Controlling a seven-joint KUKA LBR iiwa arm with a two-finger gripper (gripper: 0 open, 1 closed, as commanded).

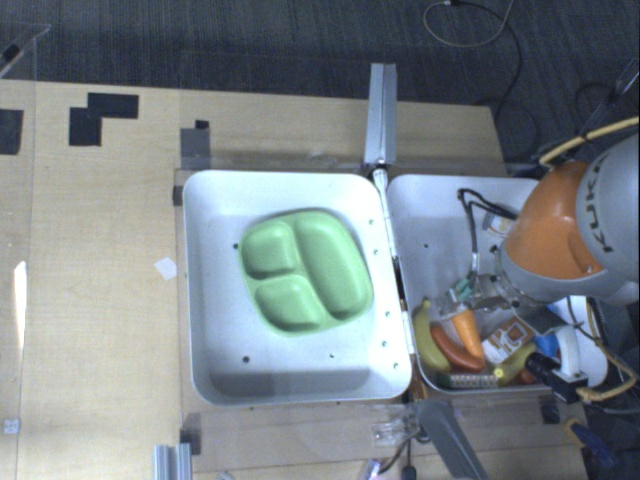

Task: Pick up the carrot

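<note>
Arm w/ orange band hangs over right bin – gripper low, just above carrot. Carrot lies in bin's near corner betw. banana & red item. Green tray in left bin.

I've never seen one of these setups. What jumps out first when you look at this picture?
Probably the bright green divided plate, lying alone in the middle of the left white bin. Next comes the arm's big orange band, leaning in from the right over the right bin. Below it, a jumble of small things crowds that bin's near end, among them an orange carrot and a yellow banana.
</note>
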